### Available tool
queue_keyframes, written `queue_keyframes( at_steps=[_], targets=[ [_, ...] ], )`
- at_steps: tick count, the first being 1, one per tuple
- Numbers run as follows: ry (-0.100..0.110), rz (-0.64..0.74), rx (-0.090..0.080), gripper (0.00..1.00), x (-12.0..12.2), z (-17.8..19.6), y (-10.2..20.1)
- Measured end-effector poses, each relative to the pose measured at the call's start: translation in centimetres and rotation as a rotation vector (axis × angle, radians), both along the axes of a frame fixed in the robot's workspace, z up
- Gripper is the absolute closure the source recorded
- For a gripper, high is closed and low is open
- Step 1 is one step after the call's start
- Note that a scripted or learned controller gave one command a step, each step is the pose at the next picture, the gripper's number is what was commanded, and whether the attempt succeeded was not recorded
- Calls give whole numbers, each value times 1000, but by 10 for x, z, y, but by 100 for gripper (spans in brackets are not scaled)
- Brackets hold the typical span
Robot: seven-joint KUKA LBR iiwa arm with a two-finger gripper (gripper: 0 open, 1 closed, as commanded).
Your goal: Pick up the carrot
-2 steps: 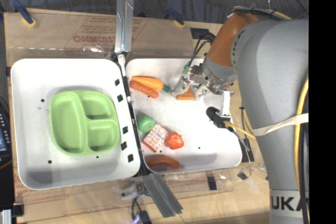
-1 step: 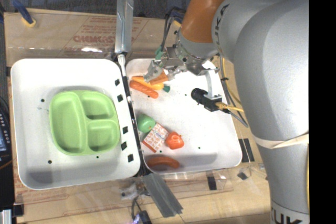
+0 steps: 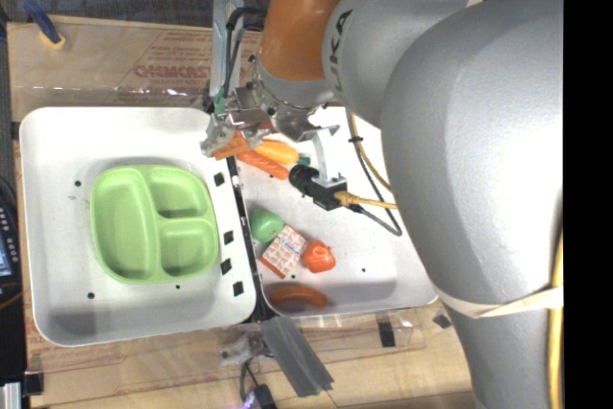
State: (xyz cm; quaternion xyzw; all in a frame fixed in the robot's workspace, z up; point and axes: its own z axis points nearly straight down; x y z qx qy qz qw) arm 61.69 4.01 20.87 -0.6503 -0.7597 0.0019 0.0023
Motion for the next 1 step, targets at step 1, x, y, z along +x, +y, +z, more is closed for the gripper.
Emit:
queue_keyframes(
  at_steps=[1],
  targets=[
    [-5,338,-1,100,-25,72,-20]
  ],
)
